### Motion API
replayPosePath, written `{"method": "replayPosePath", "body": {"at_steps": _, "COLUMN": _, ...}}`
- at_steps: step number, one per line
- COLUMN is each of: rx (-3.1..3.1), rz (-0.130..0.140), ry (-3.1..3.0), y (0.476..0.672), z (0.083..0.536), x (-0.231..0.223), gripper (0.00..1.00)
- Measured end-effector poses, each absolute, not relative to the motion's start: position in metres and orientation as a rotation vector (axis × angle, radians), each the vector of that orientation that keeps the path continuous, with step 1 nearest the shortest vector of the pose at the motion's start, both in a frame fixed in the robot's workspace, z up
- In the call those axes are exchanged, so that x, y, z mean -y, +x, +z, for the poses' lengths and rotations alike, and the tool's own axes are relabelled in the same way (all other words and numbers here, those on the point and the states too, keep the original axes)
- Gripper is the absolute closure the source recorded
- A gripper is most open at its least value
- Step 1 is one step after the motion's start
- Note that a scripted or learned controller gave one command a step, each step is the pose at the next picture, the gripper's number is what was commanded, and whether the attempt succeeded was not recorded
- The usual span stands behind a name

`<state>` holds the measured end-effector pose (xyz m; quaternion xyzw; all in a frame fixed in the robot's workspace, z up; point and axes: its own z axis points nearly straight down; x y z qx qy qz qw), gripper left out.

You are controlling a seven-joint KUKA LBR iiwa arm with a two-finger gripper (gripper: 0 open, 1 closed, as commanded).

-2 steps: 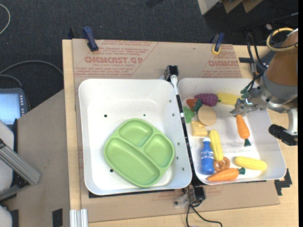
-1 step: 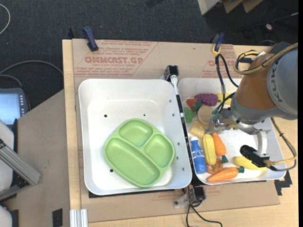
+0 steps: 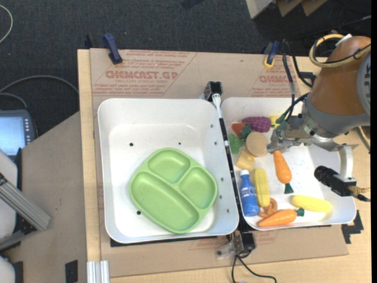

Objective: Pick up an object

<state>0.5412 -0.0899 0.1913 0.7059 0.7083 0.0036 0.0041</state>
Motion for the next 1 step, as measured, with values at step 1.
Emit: {"method": "replayPosePath", "body": {"at_steps": 1, "rx": -2.226, "rz": 0.007, "ry": 2.212, "y": 0.5438, "z": 0.2172, "x": 0.0401, "gripper": 1.0}}
